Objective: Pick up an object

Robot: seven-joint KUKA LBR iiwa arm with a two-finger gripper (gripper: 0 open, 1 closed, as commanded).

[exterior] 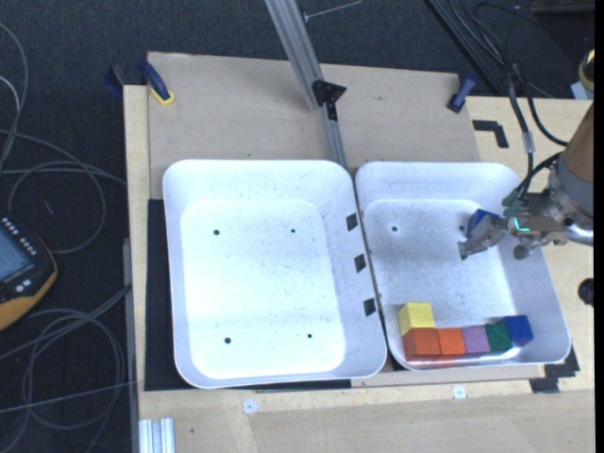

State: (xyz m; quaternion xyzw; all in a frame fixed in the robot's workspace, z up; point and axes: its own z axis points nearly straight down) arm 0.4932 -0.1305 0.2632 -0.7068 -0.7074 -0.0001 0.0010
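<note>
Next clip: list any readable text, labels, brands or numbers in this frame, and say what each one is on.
No readable text anywhere in this frame.
Handheld device at the left edge: its screen shows content, too small and blurred to read.
Coloured blocks in the right bin: plain faces, no markings.
Gripper and left bin: no label or number legible.

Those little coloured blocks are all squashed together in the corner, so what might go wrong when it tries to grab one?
The blocks sit touching in a row against the right bin's near wall, so the gripper may lack room beside any one. It might nudge neighbours or strike the wall. It hangs above bare floor, apart from the blocks.
</note>
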